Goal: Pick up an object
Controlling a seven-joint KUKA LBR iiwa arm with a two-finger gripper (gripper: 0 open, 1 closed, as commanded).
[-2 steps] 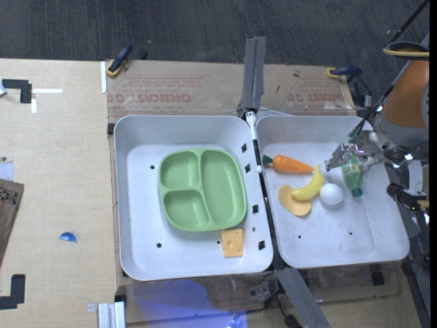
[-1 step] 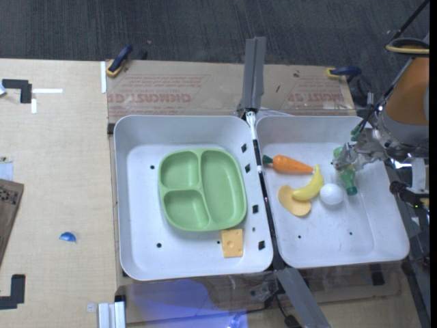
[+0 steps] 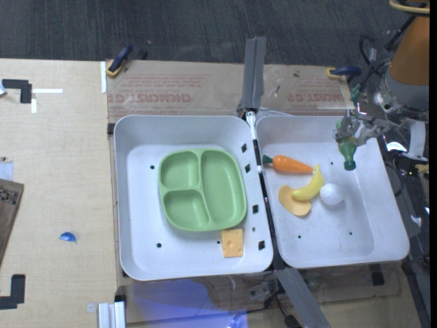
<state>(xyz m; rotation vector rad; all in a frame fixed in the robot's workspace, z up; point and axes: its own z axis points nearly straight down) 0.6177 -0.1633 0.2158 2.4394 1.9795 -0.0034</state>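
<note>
At the right edge of the desk (image 3: 54, 183), the grey arm reached in from the right, its orange band (image 3: 414, 46) near the top corner and its wrist bent down over the far right side of the right bin (image 3: 382, 251). The gripper (image 3: 349, 149) hung just above that bin's back right area, fingers pointing down. Something small and teal-green sat at the fingertips, but it was too small and blurred to say whether it was a held thing or part of the gripper, so the gripper's state could not be told. Cables and the arm's upper part were cut off by the picture's edge.

From left to right: the left bin (image 3: 136, 251) held a pale green divided plate (image 3: 203, 188) with three compartments, lying flat in the middle, and a yellow cheese-like wedge (image 3: 232, 242) just beside the plate's near edge. The right bin held an orange carrot (image 3: 292, 164) with a green top, lying toward the bin's left wall. Just in front of it lay a yellow banana (image 3: 311, 184), curved, overlapping a flat orange disc (image 3: 293, 203). A white ball (image 3: 332, 194) rested touching the banana's right side, near the gripper but apart from it.
</note>
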